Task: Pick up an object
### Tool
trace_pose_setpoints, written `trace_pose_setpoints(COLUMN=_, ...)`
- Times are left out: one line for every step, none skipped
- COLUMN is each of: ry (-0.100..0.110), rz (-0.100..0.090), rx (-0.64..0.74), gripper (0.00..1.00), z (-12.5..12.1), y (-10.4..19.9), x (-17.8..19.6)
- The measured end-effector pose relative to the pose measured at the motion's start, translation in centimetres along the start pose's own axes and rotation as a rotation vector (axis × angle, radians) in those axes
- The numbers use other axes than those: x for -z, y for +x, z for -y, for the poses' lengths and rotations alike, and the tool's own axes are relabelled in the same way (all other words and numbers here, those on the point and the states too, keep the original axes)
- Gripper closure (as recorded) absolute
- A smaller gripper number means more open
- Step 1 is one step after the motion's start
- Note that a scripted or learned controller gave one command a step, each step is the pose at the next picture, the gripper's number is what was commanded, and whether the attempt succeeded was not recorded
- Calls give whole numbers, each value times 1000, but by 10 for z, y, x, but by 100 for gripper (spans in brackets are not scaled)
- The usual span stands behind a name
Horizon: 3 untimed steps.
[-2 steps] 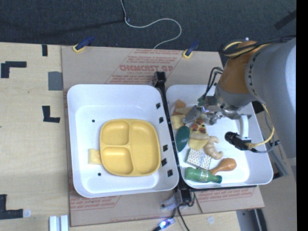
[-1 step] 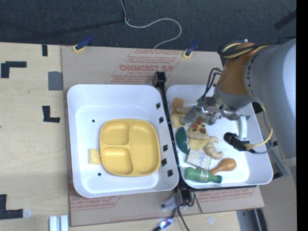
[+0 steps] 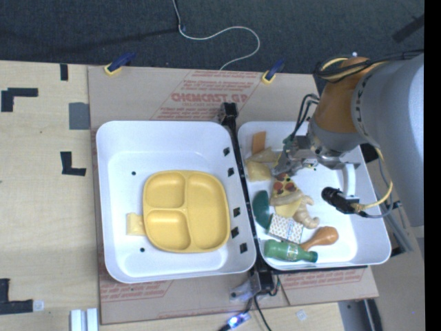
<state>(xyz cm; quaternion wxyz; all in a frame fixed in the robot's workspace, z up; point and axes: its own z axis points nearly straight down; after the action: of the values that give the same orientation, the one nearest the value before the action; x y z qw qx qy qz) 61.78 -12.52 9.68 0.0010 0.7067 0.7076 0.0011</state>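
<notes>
**Op:** Camera view has the pincer (image 3: 284, 171) down low in the right bin (image 3: 372, 250), over the upper end of the toy pile. I read the pale yellow piece (image 3: 260, 167) as touching or just beside its tip on the side facing the left bin (image 3: 110, 185).

**Second:** What's the nearest pick?

**Op:** I'd say the small pizza-slice toy (image 3: 284, 185), sitting directly under and a touch nearer the camera than the tip. Its long axis I can't make out; it's small and partly hidden by the wrist hardware.

**Second:** And the rest?

**Op:** Beyond it, further toward the near rim: a dark green piece (image 3: 262, 209), a checked white block (image 3: 285, 229), a drumstick (image 3: 320, 238) and a green bottle (image 3: 291, 252) lying flat, its length running across the bin. An orange wedge (image 3: 258, 142) lies on the far side of the tip. The yellow divided plate (image 3: 186, 209) is well apart, in the other bin.

**Second:** Open or closed?

**Op:** I can't tell; the tip is a dark cluster from this angle. I see nothing clearly gripped, so I judge the pick not yet made.
</notes>
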Motion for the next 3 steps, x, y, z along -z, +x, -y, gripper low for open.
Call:
trace_pose_setpoints(ry=1, rz=0, rx=1, gripper=100, z=5, y=9, x=49)
trace_pose_setpoints(ry=0, rz=0, rx=1, gripper=100, z=2, y=18, x=95)
trace_pose_setpoints(ry=1, rz=0, rx=1, gripper=100, z=1, y=18, x=130)
